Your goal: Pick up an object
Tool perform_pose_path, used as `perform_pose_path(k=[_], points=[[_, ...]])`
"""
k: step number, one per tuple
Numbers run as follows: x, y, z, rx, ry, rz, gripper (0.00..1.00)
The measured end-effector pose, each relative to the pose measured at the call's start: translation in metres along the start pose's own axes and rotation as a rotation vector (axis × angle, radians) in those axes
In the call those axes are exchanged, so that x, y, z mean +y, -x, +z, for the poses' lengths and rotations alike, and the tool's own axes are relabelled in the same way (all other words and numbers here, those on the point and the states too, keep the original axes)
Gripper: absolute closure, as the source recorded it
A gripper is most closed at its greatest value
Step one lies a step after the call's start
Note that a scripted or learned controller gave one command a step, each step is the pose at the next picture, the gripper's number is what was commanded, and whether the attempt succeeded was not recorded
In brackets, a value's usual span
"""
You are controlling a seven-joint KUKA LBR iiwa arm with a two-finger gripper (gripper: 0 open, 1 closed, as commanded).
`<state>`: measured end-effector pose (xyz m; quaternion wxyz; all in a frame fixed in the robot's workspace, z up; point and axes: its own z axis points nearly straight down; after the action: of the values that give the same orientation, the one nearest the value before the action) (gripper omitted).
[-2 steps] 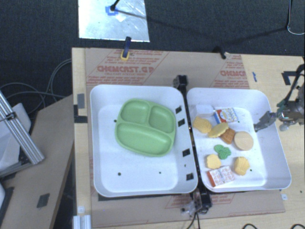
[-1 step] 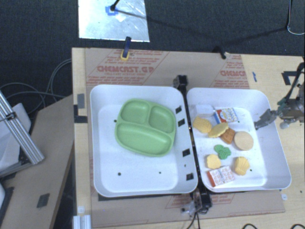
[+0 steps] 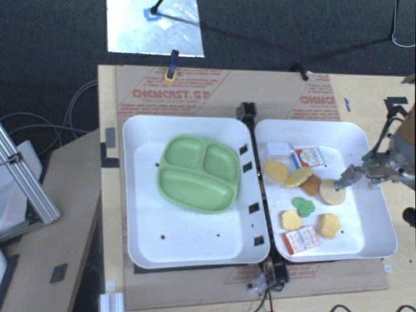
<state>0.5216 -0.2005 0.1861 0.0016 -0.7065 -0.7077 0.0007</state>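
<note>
While I cannot tell the end effector's [image 3: 346, 178] state, I see a round tan piece [image 3: 332, 194] just below its tip.

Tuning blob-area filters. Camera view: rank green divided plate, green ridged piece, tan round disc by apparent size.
1. green divided plate, by far largest.
2. tan round disc.
3. green ridged piece.
The last two look close in size, so that order is unsure.

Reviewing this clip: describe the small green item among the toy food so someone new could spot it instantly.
Start at the right white bin, where the toy food lies. Among the pieces, find the green ruffled piece, lying just above a yellow chunk. It is the only green thing in that bin.
</note>
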Motion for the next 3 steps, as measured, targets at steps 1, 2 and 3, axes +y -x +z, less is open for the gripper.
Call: perform_pose_path(k=[1, 2, 3], points=[[0.0, 0.001, 0.063, 0.0, 0.0, 0.001, 0.0], [0.0, 0.001, 0.104, 0.0, 0.001, 0.0, 0.0], [0.001, 0.002, 0.091, -0.002, 0.006, 0.001, 1.0]])
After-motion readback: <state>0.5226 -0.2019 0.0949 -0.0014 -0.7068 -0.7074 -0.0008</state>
